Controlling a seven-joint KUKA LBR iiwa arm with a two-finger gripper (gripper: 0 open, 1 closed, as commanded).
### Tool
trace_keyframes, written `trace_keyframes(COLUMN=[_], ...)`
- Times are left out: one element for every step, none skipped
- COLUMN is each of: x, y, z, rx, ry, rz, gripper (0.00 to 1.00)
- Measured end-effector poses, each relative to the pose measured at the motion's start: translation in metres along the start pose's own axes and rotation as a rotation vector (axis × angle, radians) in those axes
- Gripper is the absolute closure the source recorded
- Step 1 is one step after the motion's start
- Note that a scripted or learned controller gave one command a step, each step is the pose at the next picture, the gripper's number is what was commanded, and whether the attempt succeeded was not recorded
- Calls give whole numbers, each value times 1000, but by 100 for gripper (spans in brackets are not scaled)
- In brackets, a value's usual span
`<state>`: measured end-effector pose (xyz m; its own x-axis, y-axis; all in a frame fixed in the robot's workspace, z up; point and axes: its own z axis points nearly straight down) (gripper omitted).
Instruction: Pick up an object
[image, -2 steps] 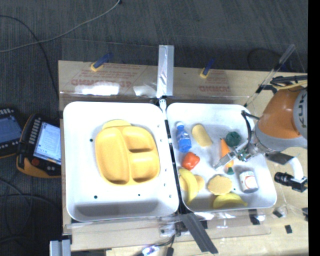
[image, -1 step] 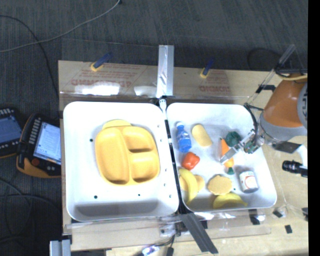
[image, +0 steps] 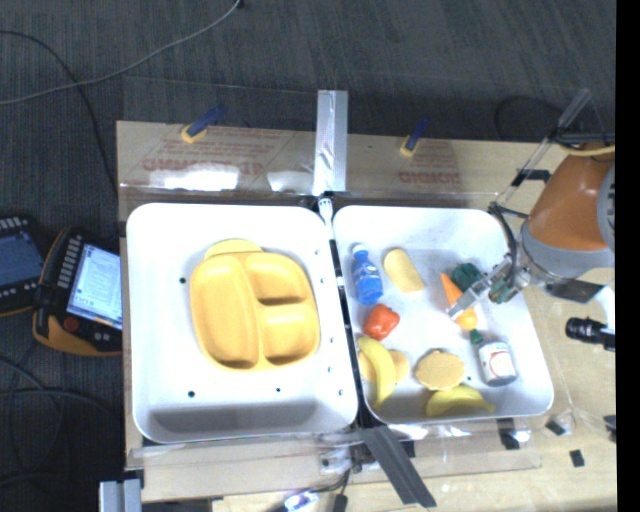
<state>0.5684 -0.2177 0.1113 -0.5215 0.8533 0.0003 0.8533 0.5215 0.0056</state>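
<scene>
Nearest you in the right bin (image: 520, 300) lie a yellow fruit (image: 456, 401), a round cookie (image: 439, 370), a banana (image: 375, 365) and a small white-labelled bottle (image: 495, 360), with a red pepper (image: 380, 321) just beyond. Farther back you see a blue bottle (image: 366, 276), a pale bun (image: 403, 268), an orange carrot (image: 451, 289) and a dark green item (image: 466, 275), while the gripper (image: 478, 298) sits low beside the carrot; you cannot tell its state. In the left bin (image: 150, 300) rests a yellow tray (image: 255, 305).
</scene>
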Motion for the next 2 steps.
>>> trace_keyframes(x=[32, 84], y=[93, 98], z=[-14, -86], rx=[5, 7], ry=[0, -1], rz=[123, 237], gripper=[100, 100])
